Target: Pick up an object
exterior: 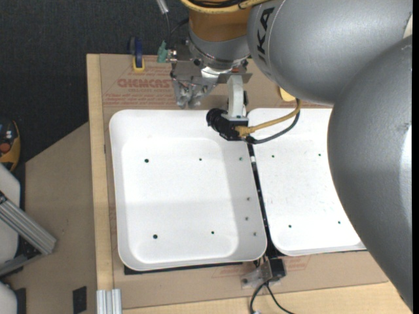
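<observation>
Hand (190, 97) at 12 o'clock, above left bin's (131, 195) far rim — grip state impossible to tell. Nothing visibly held; pick not yet done.

The bench is seen by 1 fixed camera, set above it and tilted down at a slant. The 2 white bins are taken in side by side: the left bin (177, 188) is framed whole, while the right bin (308, 195) is partly covered by the arm (347, 64), which is met very near the lens at the right and appears slightly out of focus.
</observation>
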Robot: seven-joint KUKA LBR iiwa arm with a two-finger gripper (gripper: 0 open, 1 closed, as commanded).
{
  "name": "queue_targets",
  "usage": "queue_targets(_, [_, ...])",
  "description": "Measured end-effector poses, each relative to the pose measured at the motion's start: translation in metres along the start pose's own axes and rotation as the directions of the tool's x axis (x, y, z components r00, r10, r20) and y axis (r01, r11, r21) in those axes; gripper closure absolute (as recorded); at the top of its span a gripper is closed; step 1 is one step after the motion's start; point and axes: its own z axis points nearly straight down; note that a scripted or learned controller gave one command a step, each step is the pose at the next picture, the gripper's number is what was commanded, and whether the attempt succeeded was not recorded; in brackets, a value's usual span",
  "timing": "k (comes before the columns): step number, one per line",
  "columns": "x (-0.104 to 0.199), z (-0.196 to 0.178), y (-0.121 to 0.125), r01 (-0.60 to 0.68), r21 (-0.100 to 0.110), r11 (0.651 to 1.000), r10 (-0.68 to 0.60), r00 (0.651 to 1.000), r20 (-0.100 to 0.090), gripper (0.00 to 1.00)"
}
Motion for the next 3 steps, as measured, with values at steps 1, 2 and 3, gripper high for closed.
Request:
queue_targets(1, [-0.109,-0.032,0.015,-0.013,-0.004,1.0,0.013,1.0,0.006,1.0])
queue_targets(2, [-0.067,0.038,0.039,0.001,0.01,1.0,-0.001,1.0,0.002,1.0])
queue_targets(3, [-0.113,-0.019,0.04,-0.006,-0.005,1.0,0.006,1.0,0.003,1.0])
